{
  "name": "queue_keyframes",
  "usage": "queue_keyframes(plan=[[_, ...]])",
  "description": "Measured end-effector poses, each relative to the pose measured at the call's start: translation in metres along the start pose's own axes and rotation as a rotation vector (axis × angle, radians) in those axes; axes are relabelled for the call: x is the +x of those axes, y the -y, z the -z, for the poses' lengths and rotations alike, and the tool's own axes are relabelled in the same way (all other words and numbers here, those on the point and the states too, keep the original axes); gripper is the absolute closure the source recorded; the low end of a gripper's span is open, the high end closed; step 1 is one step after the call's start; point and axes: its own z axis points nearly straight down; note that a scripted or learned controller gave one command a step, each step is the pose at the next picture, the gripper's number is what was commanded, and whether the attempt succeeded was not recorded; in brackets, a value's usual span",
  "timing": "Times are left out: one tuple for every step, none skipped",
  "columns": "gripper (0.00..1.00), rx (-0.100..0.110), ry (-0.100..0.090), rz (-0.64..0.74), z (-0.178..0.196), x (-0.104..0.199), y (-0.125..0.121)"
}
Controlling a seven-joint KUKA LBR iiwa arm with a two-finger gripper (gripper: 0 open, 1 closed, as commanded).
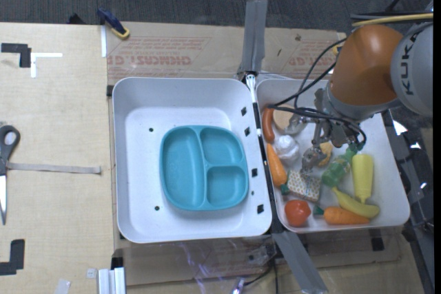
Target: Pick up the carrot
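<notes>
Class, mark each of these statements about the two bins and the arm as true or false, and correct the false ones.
1. The teal divided tray lies in the left bin. True.
2. The tray holds a tomato. False: the tomato lies in the right bin.
3. The carrot lies near the right bin's front edge. True.
4. The claw hangs over the left bin. False: it is over the right bin.

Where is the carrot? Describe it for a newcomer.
Look in the right bin, at its near wall. The carrot lies there, right of the tomato, beside the banana. It is orange and tapered; the other orange piece lies along the left wall.
</notes>
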Motion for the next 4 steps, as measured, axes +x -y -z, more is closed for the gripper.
queue_keyframes(plan=[[1.00, 0.005, 0.007, 0.001, 0.012, -0.002, 0.001], [0.00, 0.003, 0.006, 0.002, 0.011, -0.002, 0.001], [0.00, -0.001, 0.000, -0.099, 0.089, 0.077, -0.065], [0.00, 0.001, 0.005, -0.109, 0.009, 0.049, 0.002]])
